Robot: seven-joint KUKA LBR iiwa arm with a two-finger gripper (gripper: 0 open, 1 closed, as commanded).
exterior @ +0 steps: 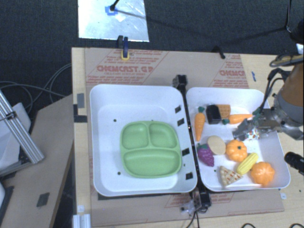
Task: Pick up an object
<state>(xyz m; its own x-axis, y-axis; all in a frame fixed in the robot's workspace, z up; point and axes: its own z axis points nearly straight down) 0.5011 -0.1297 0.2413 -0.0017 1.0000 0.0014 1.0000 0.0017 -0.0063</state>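
White right bin [273, 141] holds toy foods: carrot [199, 125], purple grapes [206, 155], pizza slice [229, 175], corn cob [247, 163], two small pumpkins [236, 151] [262, 173]; hand [247, 129] sits low just above the nearer pumpkin, its spread impossible to tell; green divided plate [151, 149] lies in left bin [109, 103] on the tabletop [80, 127].
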